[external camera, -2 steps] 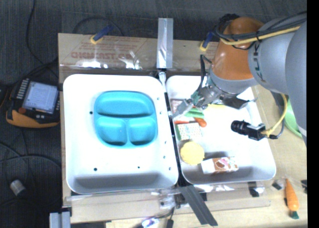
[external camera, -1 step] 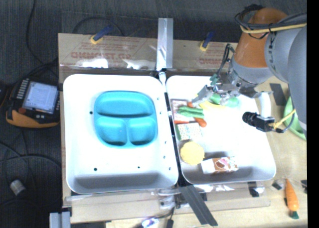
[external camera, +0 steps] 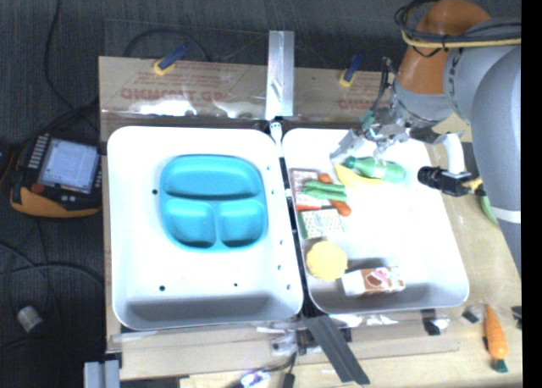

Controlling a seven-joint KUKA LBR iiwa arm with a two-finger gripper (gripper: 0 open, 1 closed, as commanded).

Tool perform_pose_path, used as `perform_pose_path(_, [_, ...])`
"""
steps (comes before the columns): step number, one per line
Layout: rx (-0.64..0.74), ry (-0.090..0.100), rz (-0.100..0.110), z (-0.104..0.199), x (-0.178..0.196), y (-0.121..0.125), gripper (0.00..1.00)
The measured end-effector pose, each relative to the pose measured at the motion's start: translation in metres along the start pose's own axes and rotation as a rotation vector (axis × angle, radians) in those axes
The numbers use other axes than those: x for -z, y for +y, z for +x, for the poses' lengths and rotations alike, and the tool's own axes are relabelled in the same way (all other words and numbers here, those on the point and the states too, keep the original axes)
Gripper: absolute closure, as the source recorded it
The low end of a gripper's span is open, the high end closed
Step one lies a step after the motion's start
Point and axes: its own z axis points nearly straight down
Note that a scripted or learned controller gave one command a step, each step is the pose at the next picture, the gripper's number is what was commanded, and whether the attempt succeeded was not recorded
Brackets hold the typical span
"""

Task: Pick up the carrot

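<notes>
A blue divided tray (external camera: 213,201) lies in the left bin (external camera: 127,293), roughly at its middle, with one long compartment on the far side and two smaller ones on the near side. The right bin (external camera: 423,242) holds a cluster of play food along its left side. At the far end of that cluster the carrot (external camera: 332,197) lies on its side, orange, just right of the wall between the bins, with a green pod-like piece (external camera: 315,188) touching it on the far side. Just near of these sits a small green-and-white checked packet (external camera: 322,224), then a round yellow disc (external camera: 326,259), and nearest, a small carton (external camera: 373,280) lying on its side. Farther right and toward the far wall, a yellow piece (external camera: 354,174) and a green vegetable (external camera: 377,169) lie together. The gripper (external camera: 377,142) hangs directly over that green vegetable, well apart from the carrot; whether its jaws are spread or closed cannot be told. The grey arm (external camera: 495,124) with its orange band fills the far right.
</notes>
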Motion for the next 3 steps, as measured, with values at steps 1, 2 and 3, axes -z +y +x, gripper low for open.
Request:
perform_pose_path(1, [0.128, -0.005, -0.025, 0.035, -0.062, -0.026, 0.00])
perform_pose_path(2, [0.075, 0.001, -0.003, -0.026, -0.005, -0.001, 0.00])
perform_pose_path(3, [0.360, 0.004, -0.003, 0.028, 0.038, -0.071, 0.00])
